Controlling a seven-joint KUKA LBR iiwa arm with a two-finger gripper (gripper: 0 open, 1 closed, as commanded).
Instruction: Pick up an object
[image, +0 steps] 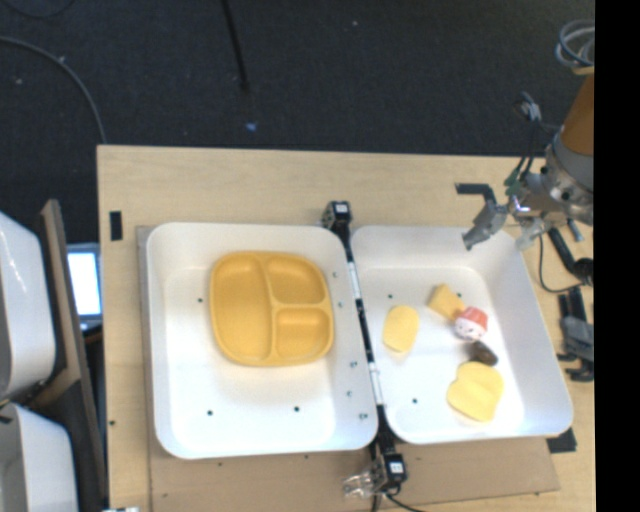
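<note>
1. Bench (250, 185): pale wood top. It carries both bins side by side, and dark floor lies beyond its far edge.
2. Left bin (160, 340): white and shallow. It holds a single item, the plate.
3. Right bin (530, 330): white and shallow, and it touches the left bin along the middle seam. All five loose pieces lie in it.
4. Plate (270, 307): yellow with three compartments, lying flat near the middle of the left bin.
5. Arm (575, 130): mine. It enters from the right, with the orange band showing at the frame edge above the wrist.
6. Gripper (474, 210): released. The two fingers stand apart with nothing between them. It sits at the far edge of the right bin, toward that bin's right corner, well apart from every piece.
7. Lump (476, 391): the largest candidate for the pick. It is pale yellow and lies near the front of the right bin.
8. Oval (401, 328): yellow, toward the left side of the right bin and apart from the other pieces.
9. Block (445, 300): yellow, just beside the red-white piece on its far-left side.
10. Red-white piece (470, 321): small and round, lying between the block and the dark bit. Its form is too small to tell.
11. Dark bit (484, 353): brownish, lying between the red-white piece and the lump. I cannot tell whether it touches the lump.
</note>
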